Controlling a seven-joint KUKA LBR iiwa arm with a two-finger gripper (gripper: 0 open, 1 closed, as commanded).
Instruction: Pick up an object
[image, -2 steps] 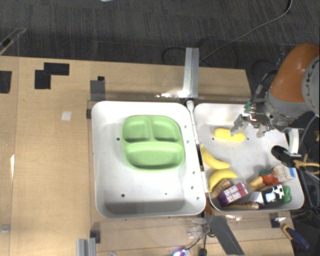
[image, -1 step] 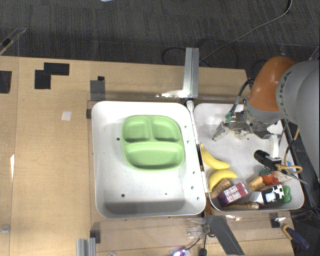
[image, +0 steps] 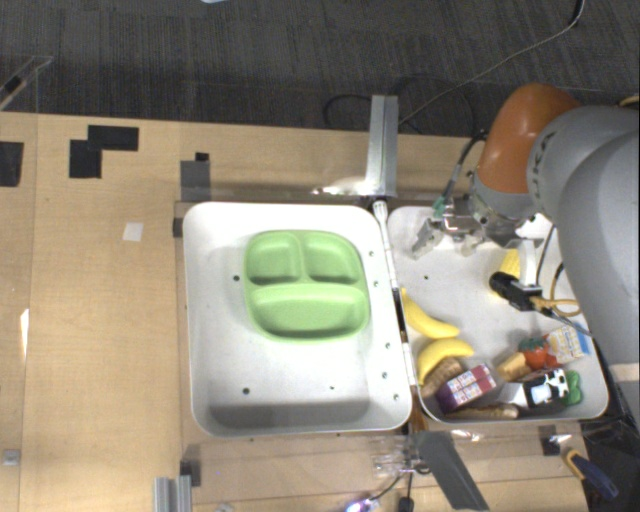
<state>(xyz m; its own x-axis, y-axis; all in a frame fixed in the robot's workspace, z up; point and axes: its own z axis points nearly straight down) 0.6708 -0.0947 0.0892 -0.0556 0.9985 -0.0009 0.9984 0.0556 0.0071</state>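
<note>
A wooden bench carries two white bins side by side. The grey arm, with its orange band, comes in from the right and covers the far right corner of the scene.

The left bin holds one thing: a green plate with three compartments. It lies flat in the far half of that bin.

The right bin holds all the small things that can be picked. They are gathered in its near half and along its left wall.

The gripper hangs over the far left corner of the right bin, well apart from those things. Its two fingers stand apart, with only bare white bin floor between them, so it holds nothing.

A banana lies beside the left wall, about in the middle of the bin. A second banana lies just near of it.

A purple box lies near of the second banana and seems to touch it. A thin brown stick lies along the near wall, just near of the box.

Right of the box there is a small red and orange thing. Near of this one lies a black and white spotted thing. A small pale carton lies at the right wall, close to the arm. What these last three are exactly is too small to tell.
</note>
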